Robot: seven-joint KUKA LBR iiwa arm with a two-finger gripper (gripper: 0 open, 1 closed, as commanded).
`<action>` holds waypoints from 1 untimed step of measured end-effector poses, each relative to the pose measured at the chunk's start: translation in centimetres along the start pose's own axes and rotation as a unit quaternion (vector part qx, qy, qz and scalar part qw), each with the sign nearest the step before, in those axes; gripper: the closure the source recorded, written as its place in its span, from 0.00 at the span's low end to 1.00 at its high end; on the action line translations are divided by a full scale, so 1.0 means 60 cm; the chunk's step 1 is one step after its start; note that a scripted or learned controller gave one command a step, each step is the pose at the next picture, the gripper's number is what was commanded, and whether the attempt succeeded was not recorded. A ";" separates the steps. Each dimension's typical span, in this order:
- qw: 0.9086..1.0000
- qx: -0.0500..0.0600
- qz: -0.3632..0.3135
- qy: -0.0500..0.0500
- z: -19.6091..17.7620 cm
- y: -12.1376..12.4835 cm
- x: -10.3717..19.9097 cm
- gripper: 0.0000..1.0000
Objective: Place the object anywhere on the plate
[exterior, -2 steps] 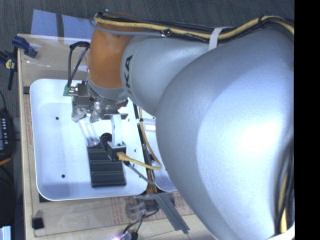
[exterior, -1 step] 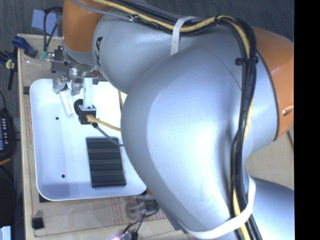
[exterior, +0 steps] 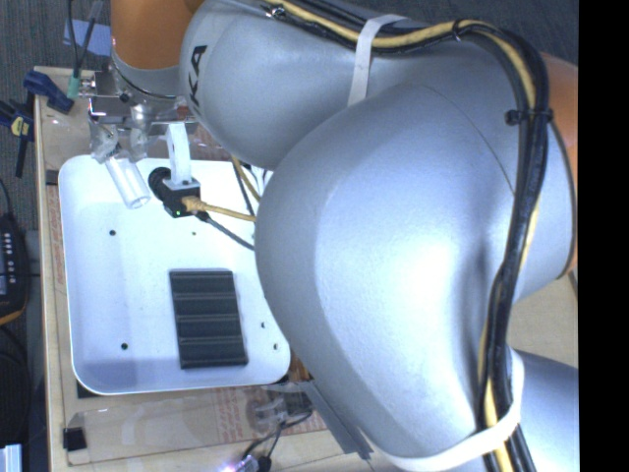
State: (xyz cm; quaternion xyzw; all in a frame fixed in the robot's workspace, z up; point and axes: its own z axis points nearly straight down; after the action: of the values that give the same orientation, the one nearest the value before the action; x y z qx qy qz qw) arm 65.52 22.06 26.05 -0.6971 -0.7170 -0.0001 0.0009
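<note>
The arm (exterior: 393,214) takes up most of the camera view, its grey housing blocking the right side of the bench and whatever lies under it. What's left is one white bin (exterior: 98,264) at the left, w/ a dark ribbed rectangular pad (exterior: 207,318) lying flat in its lower half, apart from the bin walls. The gripper (exterior: 147,170) is over the bin's upper edge, below the orange band (exterior: 147,28). Its two pale fingers (exterior: 128,180) are spread apart w/ nothing between them, so it's open and holding nothing.

No plate can be made out (it may be behind the arm), and I can't say for sure the pad is the task's object, though it's the only loose item seen in the bin.

Judging from this, the step in hand is the approach to a pick, and the task is barely begun. To do it well: bring the gripper down over the pad's centre, turn the wrist so the fingers straddle its short width, not its length, and descend low enough to catch the edges, since a flat thin piece gives little to grip. Watch the cable (exterior: 221,214) trailing near the fingers.
</note>
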 end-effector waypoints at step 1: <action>1.000 0.002 -0.005 0.001 -0.015 -0.002 0.005 1.00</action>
State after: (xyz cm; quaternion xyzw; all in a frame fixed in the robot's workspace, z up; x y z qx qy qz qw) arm 65.41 22.38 26.93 -0.6934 -0.7205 0.0006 0.0025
